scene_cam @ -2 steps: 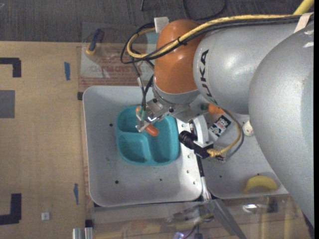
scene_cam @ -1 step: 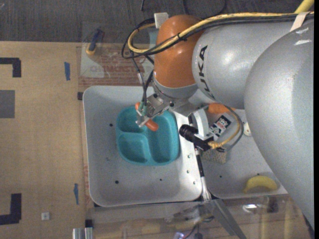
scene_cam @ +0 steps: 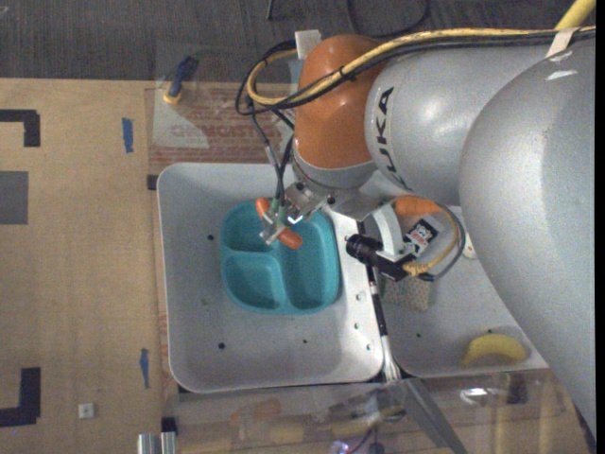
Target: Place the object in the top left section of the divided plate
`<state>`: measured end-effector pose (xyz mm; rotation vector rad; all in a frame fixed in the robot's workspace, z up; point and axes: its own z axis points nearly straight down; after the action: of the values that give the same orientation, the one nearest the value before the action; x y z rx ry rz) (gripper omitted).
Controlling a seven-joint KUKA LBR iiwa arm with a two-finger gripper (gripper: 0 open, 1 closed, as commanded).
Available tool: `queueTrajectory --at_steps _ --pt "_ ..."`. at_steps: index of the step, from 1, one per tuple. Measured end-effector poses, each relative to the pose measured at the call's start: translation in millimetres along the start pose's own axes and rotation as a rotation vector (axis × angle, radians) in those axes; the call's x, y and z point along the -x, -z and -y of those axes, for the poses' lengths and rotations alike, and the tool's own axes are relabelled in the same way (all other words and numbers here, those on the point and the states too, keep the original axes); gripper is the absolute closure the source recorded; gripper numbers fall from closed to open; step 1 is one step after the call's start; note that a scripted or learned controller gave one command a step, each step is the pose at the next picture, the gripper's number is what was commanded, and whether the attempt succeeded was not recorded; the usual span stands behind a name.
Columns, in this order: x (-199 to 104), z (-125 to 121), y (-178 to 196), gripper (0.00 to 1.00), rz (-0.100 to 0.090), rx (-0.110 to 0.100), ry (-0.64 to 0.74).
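One gripper (scene_cam: 280, 221) hangs over the upper part of the teal divided plate (scene_cam: 317, 272), its fingers pinching a small orange object (scene_cam: 290, 239) that sticks out just below and to the right of the tips. Beyond it to the right, in the other white bin (scene_cam: 473, 334), lies a yellow banana (scene_cam: 493, 350).
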<state>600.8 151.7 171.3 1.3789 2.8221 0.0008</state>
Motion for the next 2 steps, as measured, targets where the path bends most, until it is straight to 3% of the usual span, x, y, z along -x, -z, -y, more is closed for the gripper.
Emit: queueTrajectory --at_steps 1,2 --pt "-0.8 -1.4 21.7 1.0 0.001 0.004 0.016" --pt "-0.8 -1.3 21.6 0.0 0.001 0.003 0.016"
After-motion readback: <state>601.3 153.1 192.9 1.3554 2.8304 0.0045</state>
